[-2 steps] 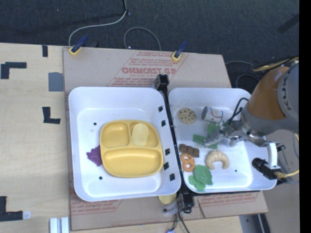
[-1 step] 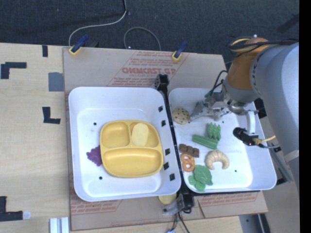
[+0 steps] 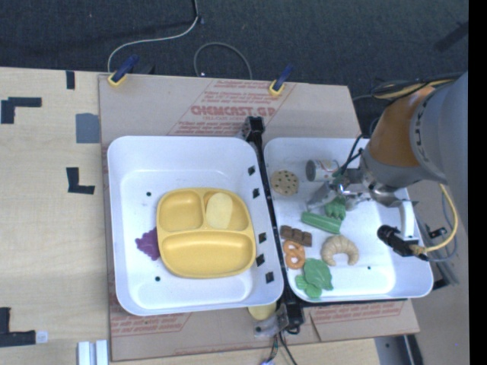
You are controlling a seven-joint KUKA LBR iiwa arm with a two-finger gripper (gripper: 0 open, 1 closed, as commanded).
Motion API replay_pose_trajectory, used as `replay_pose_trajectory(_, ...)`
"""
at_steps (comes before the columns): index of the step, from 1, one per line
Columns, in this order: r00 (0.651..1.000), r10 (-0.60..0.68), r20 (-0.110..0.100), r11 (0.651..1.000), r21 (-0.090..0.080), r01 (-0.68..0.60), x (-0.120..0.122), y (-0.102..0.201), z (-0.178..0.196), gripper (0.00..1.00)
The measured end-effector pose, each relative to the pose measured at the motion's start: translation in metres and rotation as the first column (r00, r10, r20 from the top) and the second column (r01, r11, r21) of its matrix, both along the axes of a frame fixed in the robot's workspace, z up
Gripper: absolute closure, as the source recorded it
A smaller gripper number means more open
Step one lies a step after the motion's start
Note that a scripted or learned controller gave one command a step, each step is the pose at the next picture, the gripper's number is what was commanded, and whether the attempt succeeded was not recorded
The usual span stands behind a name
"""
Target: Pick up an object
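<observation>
my pincer [image 3: 329,196] sits low in the right bin [image 3: 380,280], right over the green toy [image 3: 323,220] (can't tell if it's clenched or released). best bet: drop straight, clear of the croissant [image 3: 340,249] nearby.

- One fixed camera looked down from above the surface [image 3: 46,204] at a slant; dark floor lay along the top of the frame
- It stood far enough back to take in the left bin [image 3: 125,204] and right bin [image 3: 396,276] whole; the arm [image 3: 426,139] entered from the right edge
</observation>
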State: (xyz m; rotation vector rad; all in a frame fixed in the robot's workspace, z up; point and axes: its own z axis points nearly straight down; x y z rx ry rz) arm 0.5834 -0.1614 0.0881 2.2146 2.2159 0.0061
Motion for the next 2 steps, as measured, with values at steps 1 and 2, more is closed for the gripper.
replay_pose_trajectory(1,1.000,0.001,0.000,1.000,-0.003,-0.001,0.001,-0.001,0.010,1.00)
replay_pose_trajectory(2,1.000,0.010,0.002,1.000,0.005,-0.010,0.042,0.084,0.102,1.00)
